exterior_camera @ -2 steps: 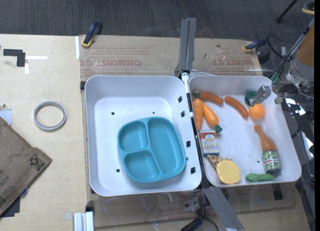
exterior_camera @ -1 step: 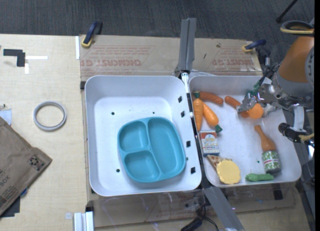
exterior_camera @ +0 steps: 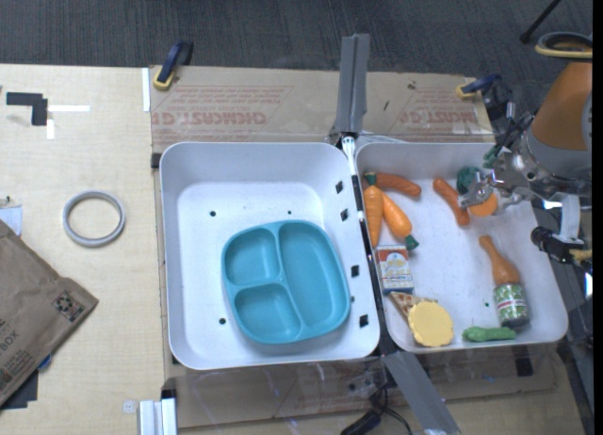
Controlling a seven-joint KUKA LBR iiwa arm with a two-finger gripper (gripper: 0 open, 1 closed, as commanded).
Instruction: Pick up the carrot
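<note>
Gripper (exterior_camera: 482,190) hovers by the right bin's (exterior_camera: 556,322) far right edge, finger spread impossible to judge, while the carrot (exterior_camera: 450,201) lies just beside it — probably light, stiff, slick plastic, best pinched across its thicker middle.

Red lettering runs upside down along the cardboard sheet (exterior_camera: 283,104) behind the two bins, and it reads "CHEMCAST GP" in mirrored pairs, once behind the left bin and again on the stretch behind the right bin, partly cut off there. Down at the lower left, the brown cardboard box (exterior_camera: 33,315) shows the word "BOX" near its edge beside a small square code. The little carton (exterior_camera: 396,269) in the right bin carries print too small to read.
</note>
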